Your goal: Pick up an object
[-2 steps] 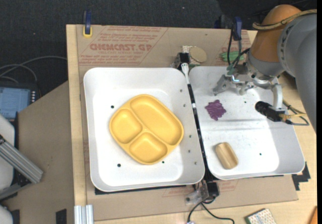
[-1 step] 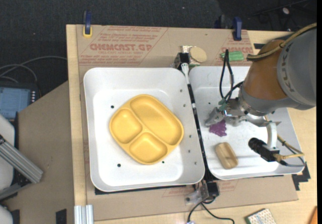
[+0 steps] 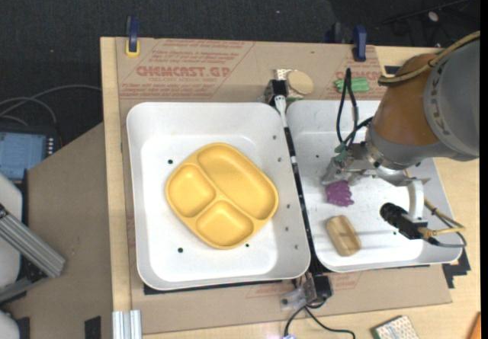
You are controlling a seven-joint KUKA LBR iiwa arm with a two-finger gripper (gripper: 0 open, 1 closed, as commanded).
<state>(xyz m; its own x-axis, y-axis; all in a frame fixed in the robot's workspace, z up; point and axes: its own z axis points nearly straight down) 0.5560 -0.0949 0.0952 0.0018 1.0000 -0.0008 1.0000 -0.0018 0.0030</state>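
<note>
tool (image 3: pixel 341 167): low in right bin (image 3: pixel 435 254), just above purple object (image 3: pixel 339 193), finger state cannot be told | purple object: near right bin's left wall | tan block (image 3: pixel 343 235): front-left of right bin | yellow 3-section plate (image 3: pixel 221 194): middle of left bin (image 3: pixel 145 177)

1. Two shallow white bins: left bin (image 3: pixel 145 200), right bin (image 3: pixel 320 132).
2. One yellow three-compartment plate (image 3: pixel 221 194), in the left bin.
3. One purple object (image 3: pixel 339 193), in the right bin.
4. One tan wooden block (image 3: pixel 343 235), in the right bin.
5. Two blue clamps (image 3: pixel 133 34) on the desk's far edge.
</note>
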